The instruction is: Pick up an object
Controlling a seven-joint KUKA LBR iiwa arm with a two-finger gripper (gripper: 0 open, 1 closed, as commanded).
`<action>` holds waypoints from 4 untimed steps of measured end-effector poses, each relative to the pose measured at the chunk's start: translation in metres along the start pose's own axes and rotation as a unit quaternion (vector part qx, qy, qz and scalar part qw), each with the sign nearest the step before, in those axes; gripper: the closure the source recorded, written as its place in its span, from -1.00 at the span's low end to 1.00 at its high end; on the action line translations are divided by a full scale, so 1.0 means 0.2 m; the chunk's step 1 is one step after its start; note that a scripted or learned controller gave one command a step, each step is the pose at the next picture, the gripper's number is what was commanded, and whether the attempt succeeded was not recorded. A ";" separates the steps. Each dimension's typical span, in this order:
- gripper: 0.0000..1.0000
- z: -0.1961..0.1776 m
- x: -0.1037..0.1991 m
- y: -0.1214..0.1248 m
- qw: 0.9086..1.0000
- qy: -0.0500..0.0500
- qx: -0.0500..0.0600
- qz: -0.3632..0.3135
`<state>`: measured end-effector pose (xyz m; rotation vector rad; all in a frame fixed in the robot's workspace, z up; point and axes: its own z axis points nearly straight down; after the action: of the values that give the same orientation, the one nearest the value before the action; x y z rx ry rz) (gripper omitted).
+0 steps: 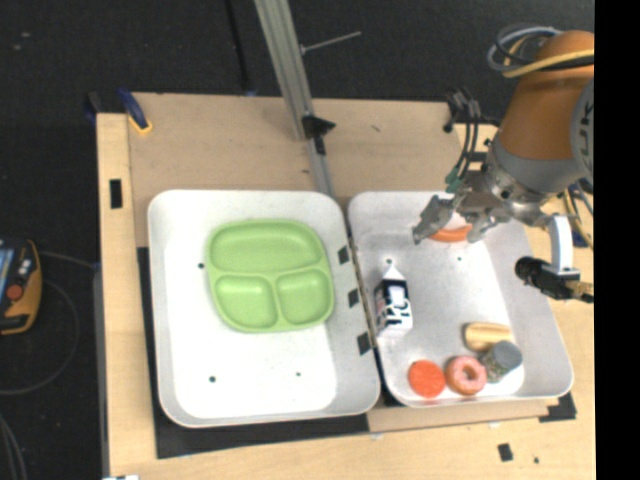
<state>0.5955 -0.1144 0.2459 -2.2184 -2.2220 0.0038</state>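
White plastic bins sit side by side on the tan bench (220, 138). The left bin (170, 368) holds a green three-section plate (270, 273), lying flat in its upper middle. The right bin (450, 308) holds the rest. A small white-and-black carton (394, 303) lies near the right bin's left wall, just beside the divide between the bins. An orange disc (427, 378), a pink donut (465, 374) and a grey lump (503, 356) run in a row along the near edge. Disc and donut are touching or nearly so, and the grey lump is against the donut's right side. A tan roll (486, 334) sits just above the grey lump, touching it. The grey arm with its orange band (545, 118) comes in from the right over the right bin's far corner. The tool (452, 226) is low over the upper part of the right bin, fingers (432, 218) spread apart. A small orange-red piece (453, 234) shows between the fingertips, partly covered by the tool. Can't tell whether the fingers touch it or whether it is off the bin floor. That piece is well apart from the carton and from the row at the near edge. A grey metal post (285, 48) rises at a slant from the bench behind the bins.
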 end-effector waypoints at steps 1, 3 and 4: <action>-1.00 0.22 -0.02 0.03 1.000 -0.001 0.000 0.001; 1.00 0.45 -0.02 0.00 1.000 0.000 -0.002 0.002; 1.00 0.14 -0.02 0.04 1.000 -0.001 -0.005 0.000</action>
<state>0.6040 -0.1189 0.2173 -2.2239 -2.2287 -0.0066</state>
